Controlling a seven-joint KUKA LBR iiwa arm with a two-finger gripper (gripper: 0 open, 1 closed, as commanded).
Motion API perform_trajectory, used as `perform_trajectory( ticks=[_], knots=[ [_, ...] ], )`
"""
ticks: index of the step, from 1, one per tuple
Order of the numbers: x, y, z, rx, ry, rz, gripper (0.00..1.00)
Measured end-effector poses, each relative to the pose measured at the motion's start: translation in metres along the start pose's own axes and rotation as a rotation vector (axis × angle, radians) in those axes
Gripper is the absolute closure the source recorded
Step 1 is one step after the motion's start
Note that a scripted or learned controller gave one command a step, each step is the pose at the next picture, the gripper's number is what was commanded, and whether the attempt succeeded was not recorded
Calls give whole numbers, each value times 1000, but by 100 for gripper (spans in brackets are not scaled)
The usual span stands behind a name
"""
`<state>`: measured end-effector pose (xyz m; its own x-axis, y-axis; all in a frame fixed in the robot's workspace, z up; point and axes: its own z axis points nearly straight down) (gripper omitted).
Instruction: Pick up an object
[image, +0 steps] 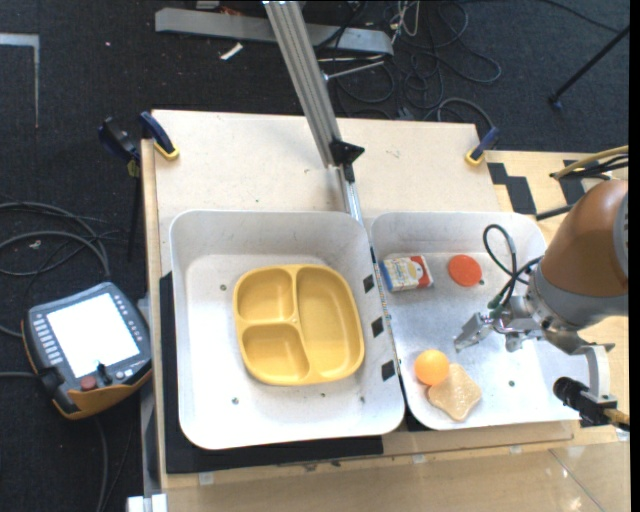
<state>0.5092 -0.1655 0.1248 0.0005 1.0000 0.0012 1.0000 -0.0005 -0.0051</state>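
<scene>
The arm (590, 255) reaches in from the right, its grey body and orange band covering the right bin's (420, 232) far right side; the gripper (478, 331) hangs over the middle of that bin's floor, its metal fingers pointing left and down, spread a little apart with nothing between them. Four things lie in the right bin: a small white carton (407, 272) with a blue and yellow label near the upper left, just beside the wall shared with the left bin; a flat orange-red disc (464, 269) to the carton's right, apart from it; an orange ball (431, 367) near the lower left; a tan, bread-like piece (455, 393) touching the ball on its lower right and lying close to the front rim. The gripper stands between the upper pair and the lower pair, touching none; the bare white floor around it leaves open room to its left. The left bin (200, 300) holds a yellow divided tray (298, 323) with three compartments, set near the middle with bare floor on every side. A slanted metal pole (312, 80) comes down to the table (240, 160) at the back, where the two bins meet.
</scene>
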Motion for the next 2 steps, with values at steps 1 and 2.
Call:
perform_trajectory(
  ticks=[1,2],
  knots=[
    [0,1,29,-7,-2,0,0],
    [0,2,18,-9,-2,-1,100]
  ],
)
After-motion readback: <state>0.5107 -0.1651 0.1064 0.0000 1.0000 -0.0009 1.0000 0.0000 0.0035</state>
